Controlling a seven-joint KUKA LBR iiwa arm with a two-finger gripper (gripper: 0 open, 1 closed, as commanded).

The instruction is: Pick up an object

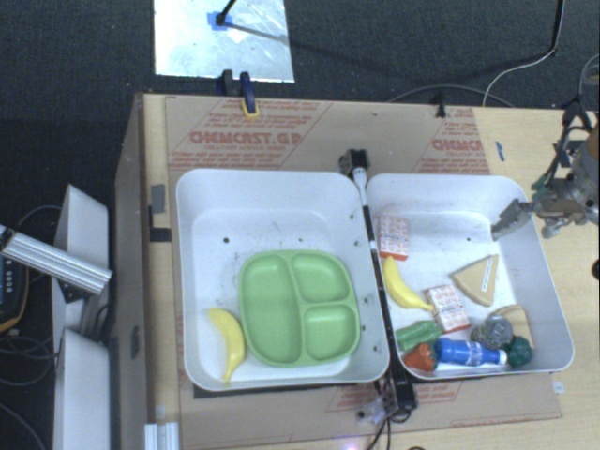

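My gripper point(523, 221) hangs over the far right corner of the right bin point(441, 195), above bare white floor and apart from every object. Below it in that bin lie a tan sandwich wedge point(476, 279), a yellow banana point(403, 289), a red-and-white box point(394, 236), a second small red-and-white box point(448, 307), a green piece point(417, 334), a blue-and-white bottle point(467, 352) and a grey round item point(494, 332). In the left bin point(272, 195) there is a green divided plate point(298, 306), with another banana point(228, 342) beside it.
A black divider rail point(373, 251) runs between the two bins. The bins rest on a cardboard sheet point(244, 139) on the bench. A foil square point(223, 26) lies on the dark floor behind, and grey metal parts point(56, 261) stand at the left.
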